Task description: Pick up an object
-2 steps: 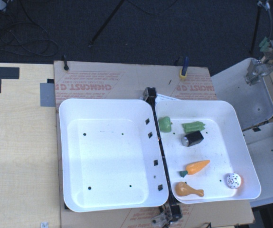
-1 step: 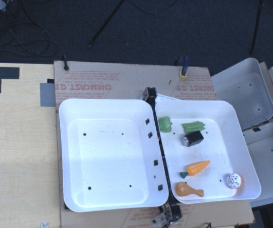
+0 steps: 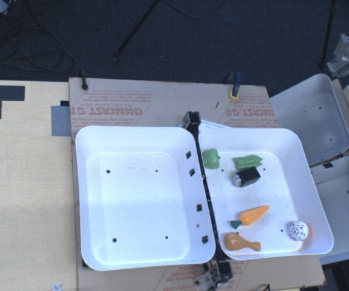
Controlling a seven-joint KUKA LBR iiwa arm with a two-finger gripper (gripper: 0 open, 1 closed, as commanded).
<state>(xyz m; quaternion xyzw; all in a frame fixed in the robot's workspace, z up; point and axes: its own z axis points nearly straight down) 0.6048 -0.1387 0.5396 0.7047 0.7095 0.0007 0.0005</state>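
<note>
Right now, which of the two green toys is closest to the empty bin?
The rounder green toy, right beside the divider between the bins. The longer green toy lies farther right, just above the black cylinder.

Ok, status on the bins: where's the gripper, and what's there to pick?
Right bin: green piece, green pepper, black cylinder, carrot, drumstick, spotted white ball. All lying loose. Carrot sits clear of its neighbours.

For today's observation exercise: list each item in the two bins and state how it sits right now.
Left bin: holds no items.
Right bin: holds six items.
Green block: against the divider.
Green pepper: lying flat.
Black cylinder: on its side.
Carrot: lying flat.
Drumstick: lying flat.
White ball: resting near the corner.
</note>
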